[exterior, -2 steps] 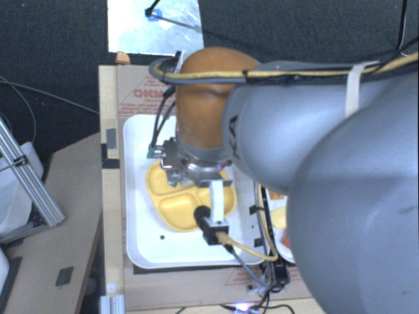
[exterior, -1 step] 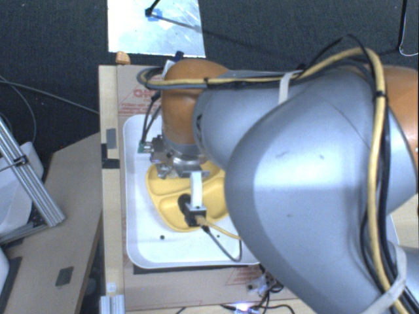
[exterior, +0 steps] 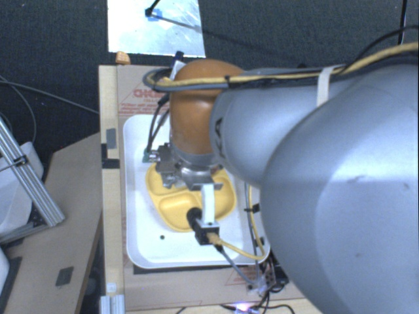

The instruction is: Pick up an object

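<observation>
Grip impossible to tell, gripper (exterior: 185, 175) low over yellow object (exterior: 171, 209), middle of white bin (exterior: 134, 175).

**Arm lowered over yellow object in the white bin**

A white bin (exterior: 141, 241) is seen on a cardboard sheet (exterior: 134, 97) laid over the worktop (exterior: 72, 175). The grey arm (exterior: 327, 175), with its orange band (exterior: 193, 110), is reached in from the right and set down over a yellow object (exterior: 171, 208) lying in the bin. The hand (exterior: 186, 175) is largely hidden beneath the wrist. A yellow cable (exterior: 255, 231) is looped beside it. A shiny sheet (exterior: 157, 18) lies beyond the bin.
</observation>
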### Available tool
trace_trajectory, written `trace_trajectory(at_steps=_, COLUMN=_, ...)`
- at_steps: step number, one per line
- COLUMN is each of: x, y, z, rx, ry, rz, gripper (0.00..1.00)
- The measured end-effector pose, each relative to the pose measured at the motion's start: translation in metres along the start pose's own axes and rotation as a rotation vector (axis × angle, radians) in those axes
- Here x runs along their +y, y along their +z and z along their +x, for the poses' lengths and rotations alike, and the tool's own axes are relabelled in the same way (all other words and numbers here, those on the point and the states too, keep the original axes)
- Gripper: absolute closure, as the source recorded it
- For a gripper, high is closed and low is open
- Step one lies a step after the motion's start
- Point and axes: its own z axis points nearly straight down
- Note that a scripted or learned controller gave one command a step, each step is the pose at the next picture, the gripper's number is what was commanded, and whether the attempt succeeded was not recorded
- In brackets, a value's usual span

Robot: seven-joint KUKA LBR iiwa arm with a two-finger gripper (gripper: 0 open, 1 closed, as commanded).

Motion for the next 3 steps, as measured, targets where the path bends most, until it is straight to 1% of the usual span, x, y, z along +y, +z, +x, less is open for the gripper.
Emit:
trace_trajectory(at_steps=1, x=-0.045, y=-0.062, z=0.000, rx=-0.001, ry=-0.001, rz=0.000, gripper=1.00)
trace_trajectory(at_steps=2, x=0.043, y=0.106, z=-0.004, rx=-0.006, ry=0.005, rz=0.002, gripper=1.00)
trace_trajectory(at_steps=3, x=-0.002, y=-0.042, z=0.000, rx=0.003, ry=0.000, rz=-0.007, gripper=1.00)
